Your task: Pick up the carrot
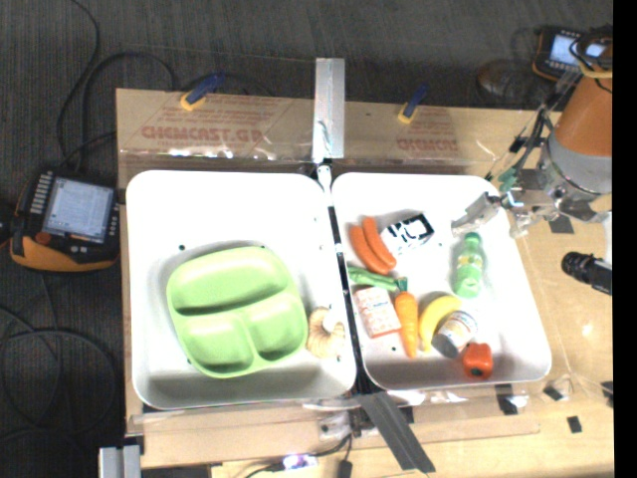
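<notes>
The carrot (407, 321) lay in the right bin (523, 297), toward the near side, its leafy green end pointing up toward the middle and its orange tip aimed at the front wall. And it was crowded in there! A banana (435, 316) pressed right up against its right flank, a small pink-and-white carton (374, 312) sat tight on its left, and a metal can (454, 334) nestled just beyond the banana, with a small red-orange piece (477, 359) near the front corner. Further up sat a pair of orange sausages (371, 244), a black-and-white packet (409, 230) and a green bottle (468, 264).

The gripper (485, 210) hung over the far right corner of that bin, well apart from the carrot, with nothing between its fingers; whether they were spread or closed, I couldn't tell from this angle.

The left bin (149, 217) held a green divided plate (237, 309) and a head of garlic (323, 333).

The danger looked plain: the carrot was wedged between neighbours, so a finger coming down could land on the banana or the carton instead of slipping beside it. The sausages were a near match in colour, too, a likely wrong pick. And the bottle stood between gripper and target, ready to be knocked.
</notes>
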`<state>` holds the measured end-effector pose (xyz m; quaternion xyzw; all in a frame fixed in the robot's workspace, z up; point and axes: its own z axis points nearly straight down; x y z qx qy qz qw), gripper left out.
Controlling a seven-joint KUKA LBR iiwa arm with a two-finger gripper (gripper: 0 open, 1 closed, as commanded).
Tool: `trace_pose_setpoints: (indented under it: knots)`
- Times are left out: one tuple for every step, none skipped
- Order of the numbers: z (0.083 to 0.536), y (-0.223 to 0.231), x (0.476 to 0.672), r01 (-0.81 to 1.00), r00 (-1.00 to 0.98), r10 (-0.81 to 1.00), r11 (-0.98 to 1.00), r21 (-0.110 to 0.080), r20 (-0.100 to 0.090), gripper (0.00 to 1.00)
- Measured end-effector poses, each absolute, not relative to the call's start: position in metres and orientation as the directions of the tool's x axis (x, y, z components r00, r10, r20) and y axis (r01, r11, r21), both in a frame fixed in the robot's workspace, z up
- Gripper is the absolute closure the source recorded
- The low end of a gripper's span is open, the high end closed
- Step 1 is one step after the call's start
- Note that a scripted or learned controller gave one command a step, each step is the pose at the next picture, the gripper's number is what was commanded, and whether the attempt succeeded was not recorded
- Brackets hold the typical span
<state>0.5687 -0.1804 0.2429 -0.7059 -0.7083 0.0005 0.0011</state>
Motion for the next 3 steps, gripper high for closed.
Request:
trace_pose_setpoints:
  knots:
    - [0.161,-0.122,0.538,1.0,-0.025,1.0,0.025,-0.004,0.001,0.0]
    - [0.107,-0.106,0.5,0.999,0.041,0.999,-0.041,0.026,-0.004,0.0]
    - [0.116,-0.104,0.5,0.999,0.04,0.999,-0.04,0.025,-0.001,1.0]
